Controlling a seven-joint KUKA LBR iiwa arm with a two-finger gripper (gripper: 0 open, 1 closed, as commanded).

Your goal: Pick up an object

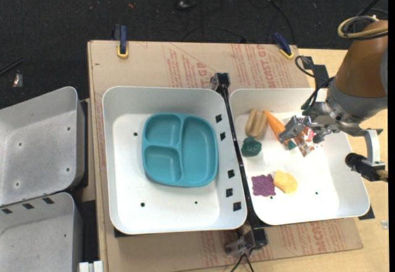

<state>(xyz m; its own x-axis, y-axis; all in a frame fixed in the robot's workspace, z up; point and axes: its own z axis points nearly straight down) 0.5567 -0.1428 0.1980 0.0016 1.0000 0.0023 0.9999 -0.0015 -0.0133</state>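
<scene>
Where the bench comes nearest the camera, bare cardboard (296, 237) runs along the front rims of two white bins. Just behind the right bin (345, 197)'s front wall lies open white floor, then a purple piece (263, 185) and a yellow piece (285, 182) set side by side, almost touching, left of the bin's middle. The front right corner and the floor to the right of them stand free.

Further back, a dark green lump (251, 147) sits close to the dividing wall between the bins. Behind it a tan roll (255, 122) and an orange carrot (275, 123) lie next to each other, near the rear left of the bin.

To the right of the carrot the gripper (299, 136) hangs low over the bin floor, its metal parts crowded together; whether it is parted or closed cannot be made out, and nothing can be seen held in it.

Across the divider, the left bin (120, 160) holds a teal divided tray (181, 150) at its centre, with white floor all around it.
</scene>
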